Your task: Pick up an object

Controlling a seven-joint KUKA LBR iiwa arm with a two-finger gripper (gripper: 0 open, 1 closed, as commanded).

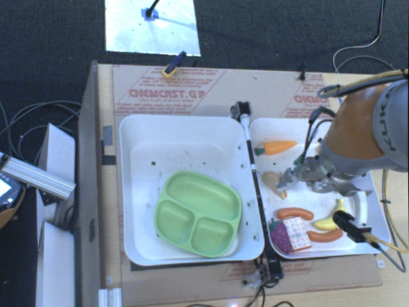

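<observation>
The arm reached in from the right and the gripper (289, 179) hung low over the right bin (281, 130), just beside a small tan piece (271, 181). Whether its claw was apart or together, I couldn't tell. A carrot (279, 148) lay behind it; two sausages (294, 213) in front.
</observation>
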